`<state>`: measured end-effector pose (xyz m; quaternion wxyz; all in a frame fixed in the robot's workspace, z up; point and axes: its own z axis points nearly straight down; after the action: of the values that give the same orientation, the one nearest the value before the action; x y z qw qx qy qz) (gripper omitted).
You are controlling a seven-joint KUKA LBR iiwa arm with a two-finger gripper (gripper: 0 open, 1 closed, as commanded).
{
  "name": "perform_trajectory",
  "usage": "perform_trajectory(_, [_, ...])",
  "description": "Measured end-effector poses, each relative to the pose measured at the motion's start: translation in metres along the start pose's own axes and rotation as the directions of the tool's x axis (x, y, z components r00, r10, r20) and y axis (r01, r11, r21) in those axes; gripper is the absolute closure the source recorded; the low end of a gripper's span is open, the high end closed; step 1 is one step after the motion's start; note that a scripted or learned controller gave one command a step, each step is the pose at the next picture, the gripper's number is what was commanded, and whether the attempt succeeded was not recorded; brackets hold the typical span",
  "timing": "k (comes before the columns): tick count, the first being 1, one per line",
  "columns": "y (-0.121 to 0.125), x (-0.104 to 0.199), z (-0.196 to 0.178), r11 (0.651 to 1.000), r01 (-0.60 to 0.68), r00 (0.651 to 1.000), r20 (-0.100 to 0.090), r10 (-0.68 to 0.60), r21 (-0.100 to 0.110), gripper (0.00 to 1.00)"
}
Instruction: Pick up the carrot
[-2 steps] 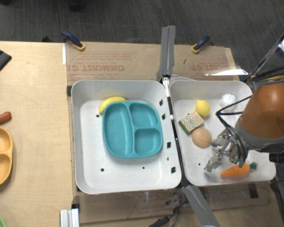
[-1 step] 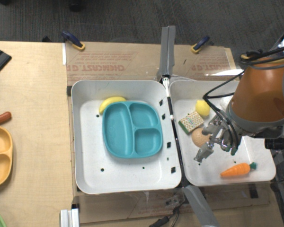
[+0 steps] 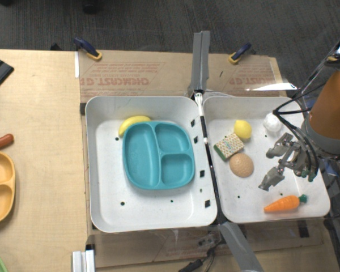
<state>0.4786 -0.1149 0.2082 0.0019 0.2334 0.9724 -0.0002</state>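
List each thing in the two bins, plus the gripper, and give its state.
carrot: lying flat in the right bin, near its front edge, not held.
gripper: above the right bin, just behind the carrot, nothing between its fingers.
brown egg: resting in the right bin.
lemon: resting in the right bin.
sponge: lying beside the egg.
blue divided plate: flat in the left bin.
banana: partly under the plate's back edge.

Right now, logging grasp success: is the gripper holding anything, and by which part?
Nothing is held. The gripper hangs open above the carrot, apart from it.
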Motion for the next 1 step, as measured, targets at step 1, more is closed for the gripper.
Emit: perform_trajectory(1, [0.0831,-0.0626,0.0097,0.999,0.054,0.999,-0.002,-0.054,0.0,0.0])
